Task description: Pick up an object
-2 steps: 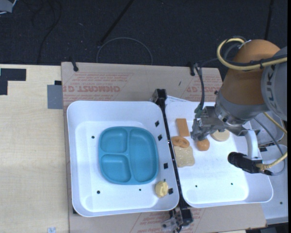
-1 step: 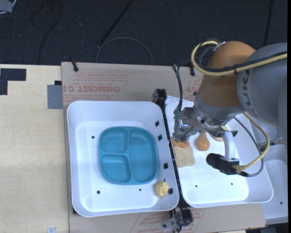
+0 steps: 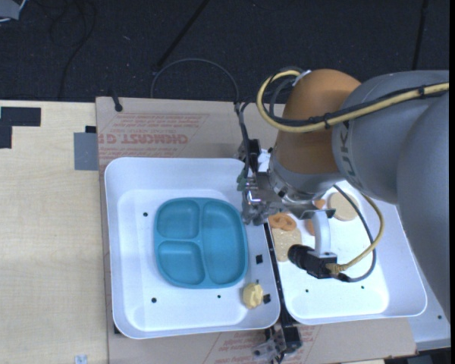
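1. The gripper [image 3: 252, 196] hangs low over the seam where the left bin [image 3: 129, 180] meets the right bin [image 3: 394, 294], with the grey arm [image 3: 394, 142] and its orange band [image 3: 315, 105] bulking over the right bin's upper part. Whether the fingers are spread or closed cannot be told, and nothing can be seen held between them.
2. The likeliest targets lie just beside the gripper in the right bin: a small orange ring-shaped piece [image 3: 281, 222] and pale tan pieces [image 3: 287, 237] close under the wrist. The low pose near them suggests the arm is working at that cluster.
3. A blue divided plate [image 3: 199, 241] lies flat in the middle of the left bin, well seated and broad, so probably awkward for a two-finger grasp.
4. A small yellowish lump [image 3: 252, 294] sits in the left bin's lower right corner, close to the wall, which could crowd an approach.
5. A black connector on a yellow cable [image 3: 312, 262] dangles over the right bin and partly covers the pieces there. The dividing walls stand directly beneath the gripper.
6. Both bins rest on a cardboard sheet [image 3: 167, 131] on the bench [image 3: 38, 226].
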`<move>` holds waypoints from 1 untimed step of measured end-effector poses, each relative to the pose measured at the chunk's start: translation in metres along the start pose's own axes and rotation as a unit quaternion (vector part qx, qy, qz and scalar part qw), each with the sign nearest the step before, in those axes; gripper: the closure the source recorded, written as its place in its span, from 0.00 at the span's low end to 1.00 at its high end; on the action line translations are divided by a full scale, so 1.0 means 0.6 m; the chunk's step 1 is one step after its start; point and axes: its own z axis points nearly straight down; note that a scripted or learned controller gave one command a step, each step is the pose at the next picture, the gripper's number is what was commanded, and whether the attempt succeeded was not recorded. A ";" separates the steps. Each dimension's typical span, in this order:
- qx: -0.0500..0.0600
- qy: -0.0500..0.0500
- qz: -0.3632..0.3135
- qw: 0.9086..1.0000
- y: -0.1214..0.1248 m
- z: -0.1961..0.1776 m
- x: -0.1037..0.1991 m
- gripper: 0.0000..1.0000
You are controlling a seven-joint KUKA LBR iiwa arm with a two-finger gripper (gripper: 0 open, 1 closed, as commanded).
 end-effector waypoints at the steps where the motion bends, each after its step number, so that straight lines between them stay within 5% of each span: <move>1: -0.002 0.000 0.000 1.000 0.020 -0.001 0.076 1.00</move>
